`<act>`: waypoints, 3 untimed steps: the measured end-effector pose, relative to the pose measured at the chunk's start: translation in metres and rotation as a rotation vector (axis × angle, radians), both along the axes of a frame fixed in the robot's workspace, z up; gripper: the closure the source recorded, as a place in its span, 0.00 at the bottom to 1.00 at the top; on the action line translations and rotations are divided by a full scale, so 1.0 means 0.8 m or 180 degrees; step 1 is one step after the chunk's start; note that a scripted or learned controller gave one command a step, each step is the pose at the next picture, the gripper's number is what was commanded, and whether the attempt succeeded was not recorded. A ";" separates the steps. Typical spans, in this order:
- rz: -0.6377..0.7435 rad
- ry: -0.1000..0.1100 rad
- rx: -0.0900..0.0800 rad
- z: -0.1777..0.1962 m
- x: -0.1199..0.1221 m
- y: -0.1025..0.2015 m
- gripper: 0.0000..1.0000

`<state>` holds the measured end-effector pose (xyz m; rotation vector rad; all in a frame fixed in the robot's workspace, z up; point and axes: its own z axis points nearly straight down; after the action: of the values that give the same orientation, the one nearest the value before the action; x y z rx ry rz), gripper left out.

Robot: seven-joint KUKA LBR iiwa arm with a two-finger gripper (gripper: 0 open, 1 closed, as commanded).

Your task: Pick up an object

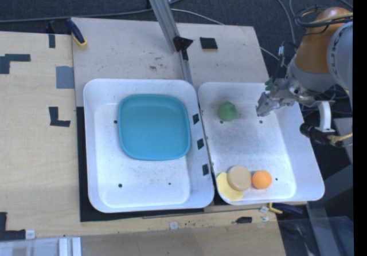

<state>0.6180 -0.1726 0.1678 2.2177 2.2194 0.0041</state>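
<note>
In the right bin [287, 146] a small green object [227, 111] lies near the far left corner. Along the near wall sit a tan round piece [239, 178] on a yellow piece [225, 189], with an orange ball [261, 180] just to their right. My gripper [265, 106] hangs over the far right part of this bin, to the right of the green object and apart from it. Nothing shows between its fingers.
The left bin [103, 152] holds a blue square plate [154, 126]. A grey metal post [166, 17] slants up from between the bins' far edges. Cables trail over the dark floor at the far right.
</note>
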 end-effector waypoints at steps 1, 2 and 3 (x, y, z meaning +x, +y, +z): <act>-0.0001 0.0005 0.0001 0.056 0.002 -0.008 1.00; -0.0001 0.0001 -0.0001 0.125 0.004 -0.020 1.00; 0.0000 0.0012 0.0003 0.149 0.005 -0.020 1.00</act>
<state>0.6218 -0.1884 0.2871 2.2200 2.2217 0.0011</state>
